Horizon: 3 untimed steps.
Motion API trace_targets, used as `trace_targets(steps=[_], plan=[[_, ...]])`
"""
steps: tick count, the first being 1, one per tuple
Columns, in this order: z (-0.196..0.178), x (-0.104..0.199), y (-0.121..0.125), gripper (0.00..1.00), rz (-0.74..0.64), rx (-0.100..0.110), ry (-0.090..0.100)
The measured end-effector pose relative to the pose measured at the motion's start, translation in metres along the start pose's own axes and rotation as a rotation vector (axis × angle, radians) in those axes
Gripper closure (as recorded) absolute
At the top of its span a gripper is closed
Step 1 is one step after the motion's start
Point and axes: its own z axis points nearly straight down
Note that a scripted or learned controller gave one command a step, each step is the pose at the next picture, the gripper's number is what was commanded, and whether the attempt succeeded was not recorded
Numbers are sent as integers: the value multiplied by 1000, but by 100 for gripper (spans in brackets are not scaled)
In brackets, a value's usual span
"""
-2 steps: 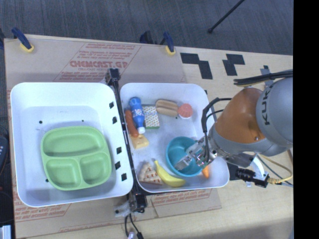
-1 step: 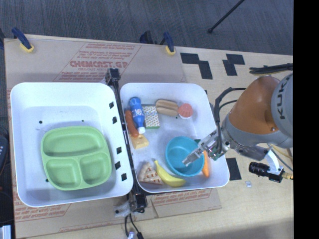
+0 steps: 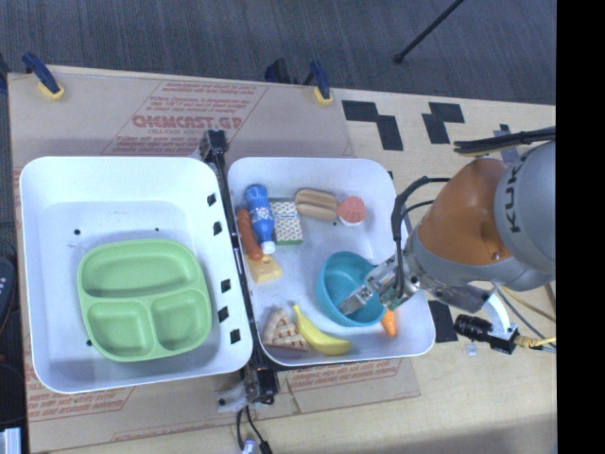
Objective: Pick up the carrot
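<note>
The carrot (image 3: 388,323) is seen lying in the right bin (image 3: 312,166), close to its near right corner, just beside the blue bowl (image 3: 342,284) and touching or almost touching the bin's right wall. The gripper (image 3: 375,292) is held low over the bowl's right rim, just above and to the left of the carrot. Whether its fingers are spread or closed cannot be told, since they are small and blurred against the bowl, and nothing can be made out between them. The carrot appears to rest on the bin floor, so the pick is judged not yet done: the approach seems nearly complete, while the grasp and the lift are left. Toward the near edge a banana (image 3: 319,334) is seen. The green tray (image 3: 145,298) is seen in the left bin (image 3: 57,173), well apart from the work.
</note>
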Motion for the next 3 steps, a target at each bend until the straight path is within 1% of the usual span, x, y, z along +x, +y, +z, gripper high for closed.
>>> trace_targets(steps=[2, 3], plan=[[2, 4, 3, 0, 222, 0, 7], [6, -3, 2, 0, -211, -1, -16]])
